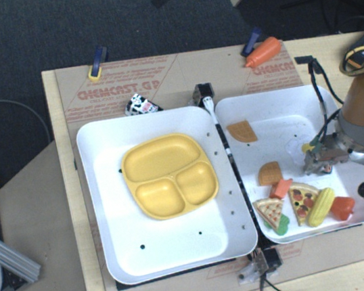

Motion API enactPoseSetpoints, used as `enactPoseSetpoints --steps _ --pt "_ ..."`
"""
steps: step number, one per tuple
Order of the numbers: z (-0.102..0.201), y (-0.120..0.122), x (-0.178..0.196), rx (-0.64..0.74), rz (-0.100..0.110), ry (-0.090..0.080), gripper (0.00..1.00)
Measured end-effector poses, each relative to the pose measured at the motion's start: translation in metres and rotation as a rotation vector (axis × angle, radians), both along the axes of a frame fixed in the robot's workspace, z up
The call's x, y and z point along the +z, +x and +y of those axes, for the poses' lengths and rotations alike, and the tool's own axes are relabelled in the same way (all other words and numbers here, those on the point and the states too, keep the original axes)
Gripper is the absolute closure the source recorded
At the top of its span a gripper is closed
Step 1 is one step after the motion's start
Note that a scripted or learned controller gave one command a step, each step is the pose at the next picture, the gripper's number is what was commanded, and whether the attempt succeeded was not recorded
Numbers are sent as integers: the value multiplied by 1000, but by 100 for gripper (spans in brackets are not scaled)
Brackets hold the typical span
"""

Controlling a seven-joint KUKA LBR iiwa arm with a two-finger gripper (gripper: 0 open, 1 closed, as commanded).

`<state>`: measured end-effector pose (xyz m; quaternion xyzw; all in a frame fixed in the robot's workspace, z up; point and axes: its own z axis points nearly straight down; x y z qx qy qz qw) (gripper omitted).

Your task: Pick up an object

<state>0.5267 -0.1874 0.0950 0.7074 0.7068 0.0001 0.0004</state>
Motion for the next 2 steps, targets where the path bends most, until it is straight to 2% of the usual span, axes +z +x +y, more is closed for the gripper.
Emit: enactPoseSetpoints --steps 2 --pt "14 14 100 3 -7 -2 100"
